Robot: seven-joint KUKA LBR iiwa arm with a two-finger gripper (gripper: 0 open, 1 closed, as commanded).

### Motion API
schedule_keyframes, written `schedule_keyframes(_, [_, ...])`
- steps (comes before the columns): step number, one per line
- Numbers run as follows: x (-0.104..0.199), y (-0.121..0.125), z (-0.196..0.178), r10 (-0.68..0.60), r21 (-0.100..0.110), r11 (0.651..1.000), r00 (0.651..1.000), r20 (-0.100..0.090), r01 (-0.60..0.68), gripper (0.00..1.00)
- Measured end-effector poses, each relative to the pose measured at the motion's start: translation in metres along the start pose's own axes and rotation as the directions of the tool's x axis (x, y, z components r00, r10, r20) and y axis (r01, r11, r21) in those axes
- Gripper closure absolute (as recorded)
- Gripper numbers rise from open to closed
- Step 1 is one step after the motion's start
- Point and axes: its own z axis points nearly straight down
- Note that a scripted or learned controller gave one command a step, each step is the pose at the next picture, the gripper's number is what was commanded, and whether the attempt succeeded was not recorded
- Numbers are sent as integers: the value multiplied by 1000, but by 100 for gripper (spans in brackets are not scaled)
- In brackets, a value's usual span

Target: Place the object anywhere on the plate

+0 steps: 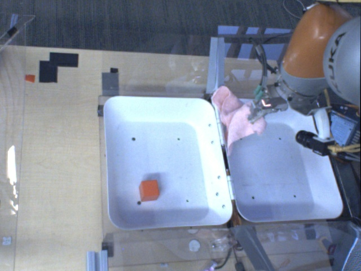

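Small orange cube (149,190) sat low in the left shallow white bin (169,117), well apart from the arm's gripper (261,108), which hung over a crumpled pink cloth (240,120) at the right white bin's (293,202) far-left corner, its grip impossible to make out

desk (56,168): pale wood, glare streak at its left edge | floor (141,10): dark grey carpet beyond desk's far side | black markers (56,65) (one small orange square beside) on desk's far-left corner
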Motion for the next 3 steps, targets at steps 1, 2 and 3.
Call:
schedule_keyframes(1, [55, 43, -1, -127, 0, 992, 992, -1, 127, 100])
schedule_keyframes(2, [123, -10, 8, -230, 0, 973, 973, -3, 230, 100])
schedule_keyframes(3, [114, 33, 7, -238, -1, 971, 971, -2, 238, 100])
